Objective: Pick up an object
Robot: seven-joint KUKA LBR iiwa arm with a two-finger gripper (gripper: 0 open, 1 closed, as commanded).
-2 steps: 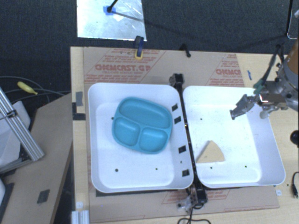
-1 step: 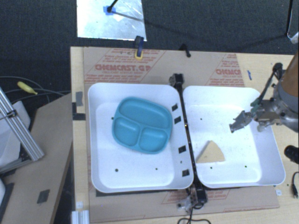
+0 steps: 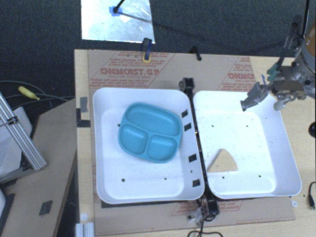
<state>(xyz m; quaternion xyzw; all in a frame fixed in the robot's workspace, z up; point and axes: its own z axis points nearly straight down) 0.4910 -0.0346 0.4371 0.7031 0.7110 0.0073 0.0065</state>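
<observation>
A tan triangular wedge (image 3: 223, 162) lies flat in the right bin (image 3: 281, 147), near its front left. A blue divided plate (image 3: 150, 132) rests in the middle of the left bin (image 3: 106, 132). My gripper (image 3: 264, 100) hangs over the right bin's back right corner, well behind and to the right of the wedge. It is open, its two fingers spread apart, one grey fingertip (image 3: 251, 98) pointing left over the bin floor. Nothing sits between the fingers.
The two bins stand side by side on a cardboard sheet (image 3: 128, 70), joined by a black clip strip (image 3: 192, 132). A shiny foil sheet (image 3: 117, 14) lies behind the bench. A metal frame (image 3: 17, 137) stands at the left.
</observation>
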